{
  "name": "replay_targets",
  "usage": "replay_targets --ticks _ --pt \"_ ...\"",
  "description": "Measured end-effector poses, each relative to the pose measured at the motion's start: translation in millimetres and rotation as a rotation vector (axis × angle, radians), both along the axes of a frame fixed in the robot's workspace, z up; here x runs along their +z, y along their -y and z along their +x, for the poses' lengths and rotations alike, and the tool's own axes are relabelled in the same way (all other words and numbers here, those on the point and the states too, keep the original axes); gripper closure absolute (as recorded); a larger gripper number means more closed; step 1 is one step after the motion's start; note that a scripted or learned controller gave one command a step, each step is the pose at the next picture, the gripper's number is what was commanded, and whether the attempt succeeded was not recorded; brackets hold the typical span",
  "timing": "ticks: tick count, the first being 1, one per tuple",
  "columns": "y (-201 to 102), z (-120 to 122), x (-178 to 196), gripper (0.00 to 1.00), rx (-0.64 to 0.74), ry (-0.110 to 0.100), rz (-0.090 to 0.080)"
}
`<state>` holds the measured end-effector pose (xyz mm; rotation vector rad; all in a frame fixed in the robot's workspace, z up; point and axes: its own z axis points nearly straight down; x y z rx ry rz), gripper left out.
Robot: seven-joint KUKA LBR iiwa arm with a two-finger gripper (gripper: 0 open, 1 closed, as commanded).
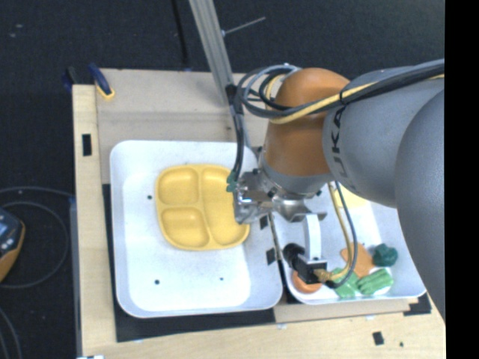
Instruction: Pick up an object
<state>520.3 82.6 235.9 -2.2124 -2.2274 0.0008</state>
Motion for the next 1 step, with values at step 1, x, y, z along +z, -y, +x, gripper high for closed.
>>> replay_targets --ticks 1 --pt "2.5 1.4 0.3 0.00 -0.004 0.002 -0.001"
